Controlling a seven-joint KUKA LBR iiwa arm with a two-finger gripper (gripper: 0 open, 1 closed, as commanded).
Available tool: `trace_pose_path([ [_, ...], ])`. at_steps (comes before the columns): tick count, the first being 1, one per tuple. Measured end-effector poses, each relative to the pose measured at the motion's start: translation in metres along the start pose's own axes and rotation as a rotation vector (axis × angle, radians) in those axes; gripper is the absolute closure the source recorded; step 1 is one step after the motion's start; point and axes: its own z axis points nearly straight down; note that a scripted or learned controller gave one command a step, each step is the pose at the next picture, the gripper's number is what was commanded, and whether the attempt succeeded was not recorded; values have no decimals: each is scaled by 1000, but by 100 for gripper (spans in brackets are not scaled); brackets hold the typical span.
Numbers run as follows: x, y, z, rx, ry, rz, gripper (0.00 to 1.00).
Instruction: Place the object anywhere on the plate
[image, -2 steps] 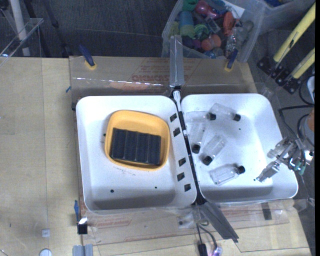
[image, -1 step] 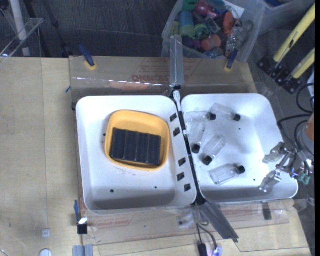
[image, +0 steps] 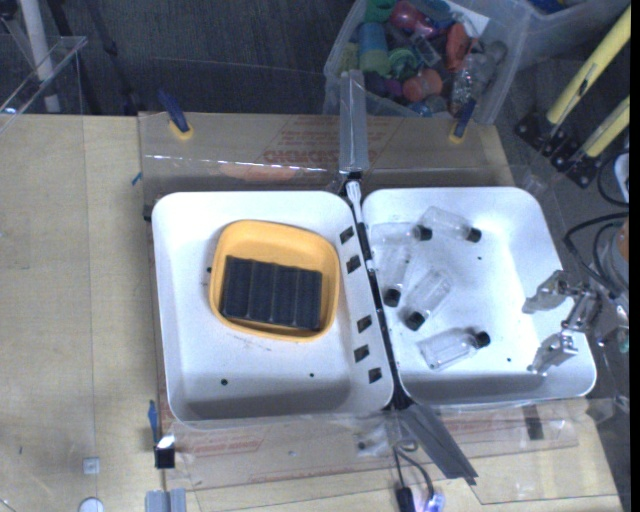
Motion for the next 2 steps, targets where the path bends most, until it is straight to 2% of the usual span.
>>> trace_pose_path([
  [1,10,11,21,-2,6,-307,0],
  [2,4,29,0,-2,0,-536,0],
])
